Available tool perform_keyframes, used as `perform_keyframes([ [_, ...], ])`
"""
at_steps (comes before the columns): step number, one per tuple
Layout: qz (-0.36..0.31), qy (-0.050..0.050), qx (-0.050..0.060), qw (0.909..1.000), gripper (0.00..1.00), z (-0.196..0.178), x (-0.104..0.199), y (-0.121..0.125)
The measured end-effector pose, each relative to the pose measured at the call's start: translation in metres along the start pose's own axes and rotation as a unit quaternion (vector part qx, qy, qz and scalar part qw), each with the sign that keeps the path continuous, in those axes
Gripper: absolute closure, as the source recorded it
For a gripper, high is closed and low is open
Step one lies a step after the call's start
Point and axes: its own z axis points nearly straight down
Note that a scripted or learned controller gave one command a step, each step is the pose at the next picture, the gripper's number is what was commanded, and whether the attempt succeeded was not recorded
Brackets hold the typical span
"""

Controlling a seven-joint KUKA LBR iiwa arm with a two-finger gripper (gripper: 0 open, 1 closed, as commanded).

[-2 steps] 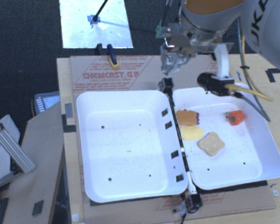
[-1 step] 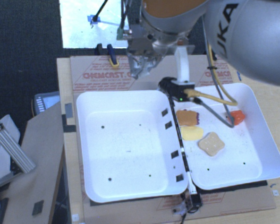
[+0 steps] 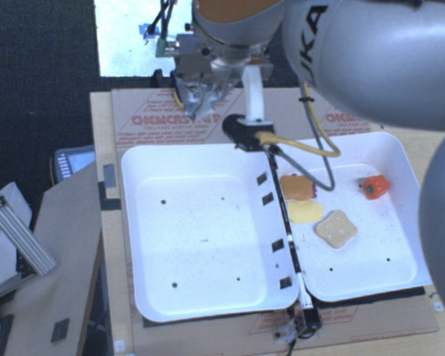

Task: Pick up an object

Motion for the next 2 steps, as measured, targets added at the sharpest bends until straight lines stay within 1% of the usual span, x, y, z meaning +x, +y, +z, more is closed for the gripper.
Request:
perform_keyframes([
  [1, 0.000, 0.002, -0.006, 1.0000, 1.00, -0.117, -0.002, 0.009],
  [2, 0.003, 0.000, -0.001, 1.0000, 1.00, -0.116, -0.002, 0.038],
])
